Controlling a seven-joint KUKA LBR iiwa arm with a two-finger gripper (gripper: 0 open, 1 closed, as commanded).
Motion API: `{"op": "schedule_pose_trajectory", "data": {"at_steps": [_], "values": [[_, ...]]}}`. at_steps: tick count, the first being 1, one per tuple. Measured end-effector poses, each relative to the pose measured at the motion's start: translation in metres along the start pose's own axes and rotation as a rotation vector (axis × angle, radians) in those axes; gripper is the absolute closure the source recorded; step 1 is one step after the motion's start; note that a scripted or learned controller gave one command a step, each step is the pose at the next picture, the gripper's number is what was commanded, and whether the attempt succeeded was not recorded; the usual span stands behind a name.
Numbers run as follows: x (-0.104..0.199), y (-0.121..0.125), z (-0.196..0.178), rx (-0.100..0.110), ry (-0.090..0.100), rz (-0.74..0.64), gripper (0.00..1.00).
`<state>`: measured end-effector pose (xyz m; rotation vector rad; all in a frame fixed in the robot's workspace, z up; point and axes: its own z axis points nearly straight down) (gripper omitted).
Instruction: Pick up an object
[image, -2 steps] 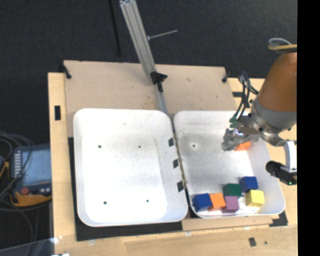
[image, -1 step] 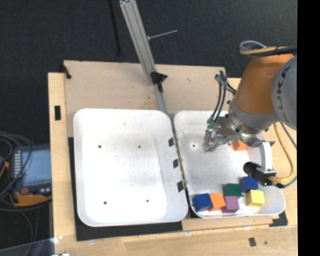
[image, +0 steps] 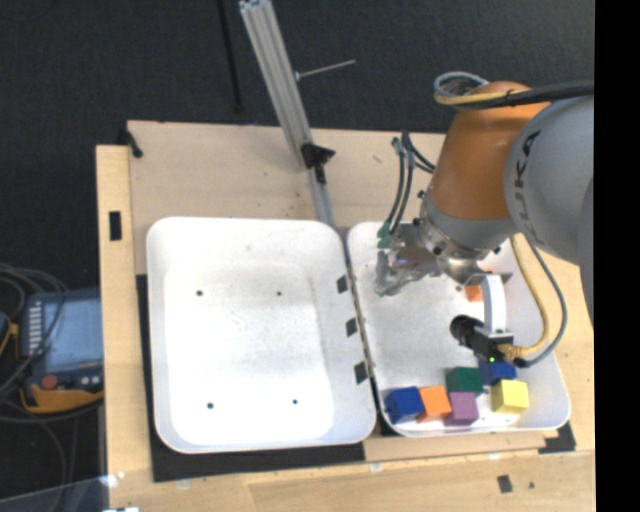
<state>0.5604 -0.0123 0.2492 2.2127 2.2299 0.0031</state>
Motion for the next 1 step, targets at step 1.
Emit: {"op": "schedule_pose_trajectory", "data": {"at_steps": [1], "values": [[0.0581,0.0045,0.0119,0.003,0.0,0.0,1.0]]}}
